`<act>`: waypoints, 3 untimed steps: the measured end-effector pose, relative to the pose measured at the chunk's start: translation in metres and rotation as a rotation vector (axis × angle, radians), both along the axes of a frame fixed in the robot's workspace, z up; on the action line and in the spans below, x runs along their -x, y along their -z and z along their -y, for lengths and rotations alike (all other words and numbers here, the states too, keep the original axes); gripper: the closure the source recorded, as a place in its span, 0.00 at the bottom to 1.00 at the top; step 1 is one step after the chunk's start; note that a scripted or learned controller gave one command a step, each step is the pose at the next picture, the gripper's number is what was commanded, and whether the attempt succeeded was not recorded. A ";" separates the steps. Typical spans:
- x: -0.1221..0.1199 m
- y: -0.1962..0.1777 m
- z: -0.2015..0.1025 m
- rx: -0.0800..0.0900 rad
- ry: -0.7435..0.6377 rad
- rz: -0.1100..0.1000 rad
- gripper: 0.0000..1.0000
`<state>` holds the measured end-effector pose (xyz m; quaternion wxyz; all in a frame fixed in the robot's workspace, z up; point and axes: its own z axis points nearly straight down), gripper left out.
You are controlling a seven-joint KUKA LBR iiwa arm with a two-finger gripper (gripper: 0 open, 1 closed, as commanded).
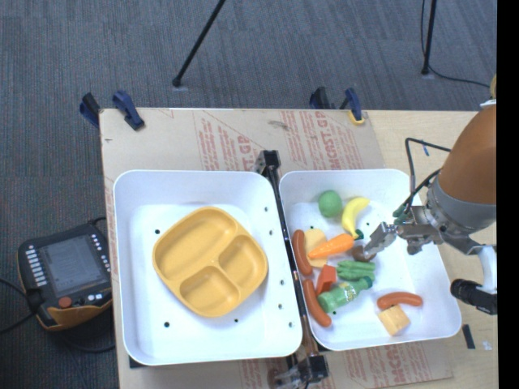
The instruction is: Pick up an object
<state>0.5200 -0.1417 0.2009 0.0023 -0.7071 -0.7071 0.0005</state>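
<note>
The right bin (426,324) holds a pile of toy foods. An orange carrot (331,247) lies across its middle, with a green vegetable (355,269) just below it. My gripper (370,246) is low over the bin, at the carrot's right end and just above the green vegetable. Nothing is lifted clear of the pile. A green ball (330,203) and a yellow banana (354,213) lie at the far side. A green bottle (341,296), a red piece (326,278) and a brown sausage (315,305) lie nearer the front.
A yellow divided plate (211,260) sits in the left bin (130,197). In the right bin lie another sausage (301,251), a third sausage (399,300) and a cheese cube (394,321). A teach pendant (63,274) rests left of the bench.
</note>
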 end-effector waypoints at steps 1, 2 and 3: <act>-0.064 0.042 -0.038 0.001 -0.001 0.001 0.00; -0.077 0.114 0.010 0.001 0.002 0.000 0.00; -0.077 0.104 0.009 0.000 0.003 0.000 1.00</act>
